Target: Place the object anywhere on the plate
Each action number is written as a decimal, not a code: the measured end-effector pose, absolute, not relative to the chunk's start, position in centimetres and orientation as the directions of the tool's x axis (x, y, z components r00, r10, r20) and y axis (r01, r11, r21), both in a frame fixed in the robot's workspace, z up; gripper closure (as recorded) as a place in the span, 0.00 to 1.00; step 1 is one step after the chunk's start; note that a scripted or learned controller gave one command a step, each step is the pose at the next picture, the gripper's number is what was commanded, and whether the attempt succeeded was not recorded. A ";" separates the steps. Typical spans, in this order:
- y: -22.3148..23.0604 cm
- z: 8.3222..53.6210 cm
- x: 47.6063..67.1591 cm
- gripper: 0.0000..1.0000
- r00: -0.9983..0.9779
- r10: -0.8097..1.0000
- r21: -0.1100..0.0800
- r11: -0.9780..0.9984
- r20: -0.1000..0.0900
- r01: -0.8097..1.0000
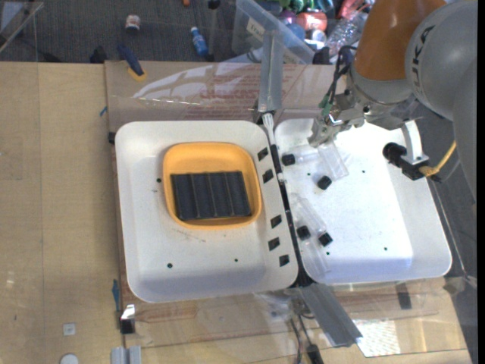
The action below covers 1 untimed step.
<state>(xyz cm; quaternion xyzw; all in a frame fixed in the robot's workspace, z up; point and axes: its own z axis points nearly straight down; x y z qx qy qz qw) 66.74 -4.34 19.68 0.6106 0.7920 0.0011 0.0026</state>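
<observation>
Pincer (326,131): hangs over the far left corner of the right shallow white bin (394,241), under the grey arm with the orange band (394,32); whether clenched or released cannot be told from this angle; nothing seen in its grasp.
Task's thing: dark grey ribbed rectangular slab (211,196), lying flat in the middle of the orange-yellow rounded-square plate (212,152), all edges within the rim.
Plate: near the centre of the left shallow white bin (151,271), well apart from the pincer, across the metal divider strip (282,203).
Other bits: small black pieces (324,182) scattered on the right bin's floor, one just below the pincer.
Step in hand, judged: placing looks already done, so clearing away and leaving the slab alone.
Doing it well: rise straight up before any sideways travel; keep to the right bin's side, away from the divider; no sweep over the plate, lest the slab be nudged off centre.
If a regrasp is called for: come down square on the slab's long sides, lift only a little, set back inside the rim.
Risk: catching the divider or the black pieces on a low pass.
</observation>
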 end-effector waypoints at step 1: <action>-2.4 24.4 66.8 1.00 -0.295 0.956 0.005 0.295 -0.002 0.956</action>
